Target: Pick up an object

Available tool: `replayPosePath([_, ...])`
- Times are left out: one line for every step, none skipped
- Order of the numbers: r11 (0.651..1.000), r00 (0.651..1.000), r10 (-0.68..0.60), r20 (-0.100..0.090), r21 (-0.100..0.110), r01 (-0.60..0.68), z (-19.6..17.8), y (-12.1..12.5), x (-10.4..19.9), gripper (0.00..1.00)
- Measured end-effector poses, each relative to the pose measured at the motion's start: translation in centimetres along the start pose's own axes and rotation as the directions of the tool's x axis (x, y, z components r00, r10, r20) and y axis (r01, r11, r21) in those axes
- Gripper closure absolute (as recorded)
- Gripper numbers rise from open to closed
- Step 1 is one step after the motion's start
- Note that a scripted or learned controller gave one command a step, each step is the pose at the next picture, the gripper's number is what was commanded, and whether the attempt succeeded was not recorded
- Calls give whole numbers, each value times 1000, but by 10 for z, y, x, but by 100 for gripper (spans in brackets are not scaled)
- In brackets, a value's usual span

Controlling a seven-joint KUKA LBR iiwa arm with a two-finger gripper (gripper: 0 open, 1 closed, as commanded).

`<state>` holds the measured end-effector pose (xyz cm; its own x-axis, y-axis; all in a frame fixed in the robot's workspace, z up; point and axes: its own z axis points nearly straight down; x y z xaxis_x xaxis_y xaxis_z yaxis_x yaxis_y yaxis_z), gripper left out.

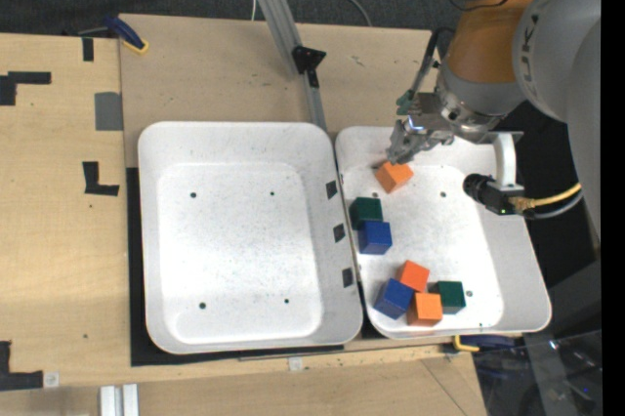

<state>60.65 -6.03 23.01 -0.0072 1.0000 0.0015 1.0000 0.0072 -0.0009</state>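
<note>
I see the bench (225, 62), a light wooden board running from the left edge toward the right. Two shallow white bins sit on it side by side near its front edge: the left bin (239, 238) toward the middle, the right bin (488, 248) at the right end, their inner rims touching. Black tape marks (95, 178) and a grey patch (108, 110) lie along the left part. A blue-and-yellow clip (128, 33) sits at the back edge.

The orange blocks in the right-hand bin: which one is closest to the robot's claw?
The lone orange block near the bin's far edge, right below the gripper. The other two orange blocks sit in the cluster at the near end, among blue and green ones.
</note>
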Motion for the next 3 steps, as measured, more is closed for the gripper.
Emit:
replayPosePath([1000, 1000, 1, 0, 0, -1, 5, 14, 49, 100])
replayPosePath([1000, 1000, 0, -1, 0, 0, -6, 13, 102, 100])
replayPosePath([1000, 1000, 1, 1, 1, -1, 7, 19, 156, 100])
